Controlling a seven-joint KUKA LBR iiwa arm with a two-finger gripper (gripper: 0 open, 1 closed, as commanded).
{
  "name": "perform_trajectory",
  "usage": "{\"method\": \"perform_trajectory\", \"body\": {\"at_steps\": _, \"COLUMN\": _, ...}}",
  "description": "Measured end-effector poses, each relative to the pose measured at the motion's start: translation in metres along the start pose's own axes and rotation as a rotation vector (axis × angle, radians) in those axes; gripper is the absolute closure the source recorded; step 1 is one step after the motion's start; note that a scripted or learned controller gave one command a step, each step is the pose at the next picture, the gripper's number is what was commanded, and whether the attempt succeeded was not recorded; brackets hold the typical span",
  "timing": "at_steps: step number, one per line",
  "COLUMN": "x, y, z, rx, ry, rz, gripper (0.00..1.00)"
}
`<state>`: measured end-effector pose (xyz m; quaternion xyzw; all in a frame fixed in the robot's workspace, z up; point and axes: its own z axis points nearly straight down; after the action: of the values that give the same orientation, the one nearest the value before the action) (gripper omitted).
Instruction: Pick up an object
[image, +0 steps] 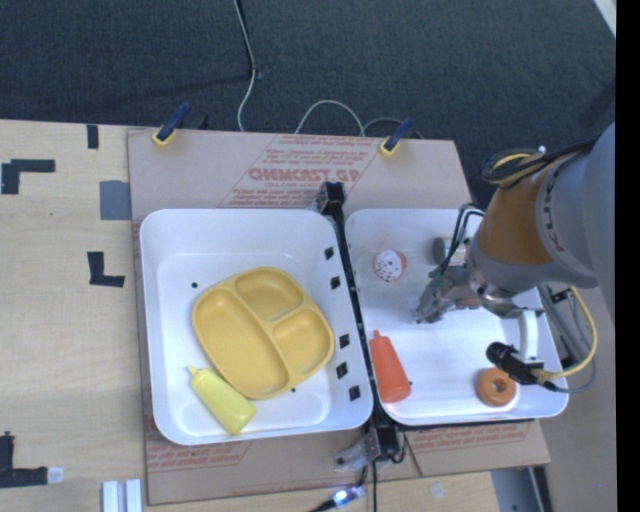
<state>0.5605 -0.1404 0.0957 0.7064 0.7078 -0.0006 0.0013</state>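
Yellow bottle (221, 399) lying lower left, beside divided plate (263, 330).
Tool (432, 308) hovering centre-right over right bin (450, 400); opening impossible to tell; orange bottle (389, 366) lying below-left.

Two shallow white bins (160, 300) (420, 225) sit side by side. The left holds one yellow divided plate (262, 330) and one yellow bottle (222, 400). The right holds one orange bottle (389, 367), one doughnut (496, 388) and one small speckled white ball (389, 264).
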Motion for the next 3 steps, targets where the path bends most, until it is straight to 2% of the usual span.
{"method": "perform_trajectory", "body": {"at_steps": 1, "x": -0.008, "y": 0.002, "z": -0.060, "rx": -0.003, "ry": 0.001, "rz": 0.001, "gripper": 1.00}}
{"method": "perform_trajectory", "body": {"at_steps": 3, "x": -0.005, "y": 0.010, "z": -0.136, "rx": -0.002, "ry": 0.002, "rz": 0.000, "gripper": 1.00}}
